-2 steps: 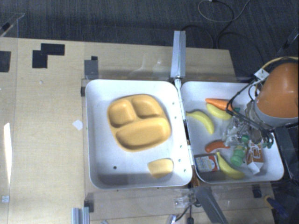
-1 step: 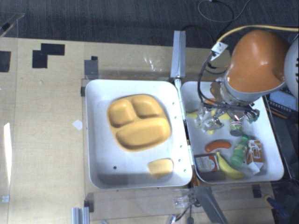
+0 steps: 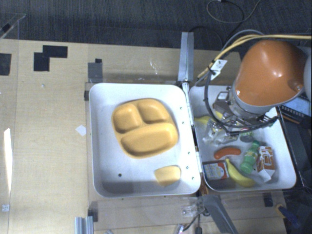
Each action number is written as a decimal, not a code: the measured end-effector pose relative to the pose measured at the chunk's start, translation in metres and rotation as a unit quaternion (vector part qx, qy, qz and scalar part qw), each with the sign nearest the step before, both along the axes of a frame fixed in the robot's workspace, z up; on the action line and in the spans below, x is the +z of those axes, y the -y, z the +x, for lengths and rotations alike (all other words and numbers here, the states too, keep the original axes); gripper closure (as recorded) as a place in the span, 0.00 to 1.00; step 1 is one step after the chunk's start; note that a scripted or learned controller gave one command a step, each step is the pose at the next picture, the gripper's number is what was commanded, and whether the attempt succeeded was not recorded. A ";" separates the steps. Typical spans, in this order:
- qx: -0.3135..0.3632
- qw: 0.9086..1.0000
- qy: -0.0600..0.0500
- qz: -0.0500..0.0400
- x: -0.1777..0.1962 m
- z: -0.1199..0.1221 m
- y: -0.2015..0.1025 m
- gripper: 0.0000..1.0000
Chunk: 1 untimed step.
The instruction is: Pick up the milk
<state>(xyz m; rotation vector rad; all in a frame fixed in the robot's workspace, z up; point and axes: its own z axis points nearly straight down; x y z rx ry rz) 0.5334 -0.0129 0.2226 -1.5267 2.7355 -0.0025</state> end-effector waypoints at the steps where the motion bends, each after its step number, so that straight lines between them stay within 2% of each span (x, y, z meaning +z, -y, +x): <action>1: -0.084 0.996 0.002 0.000 0.123 -0.042 0.036 1.00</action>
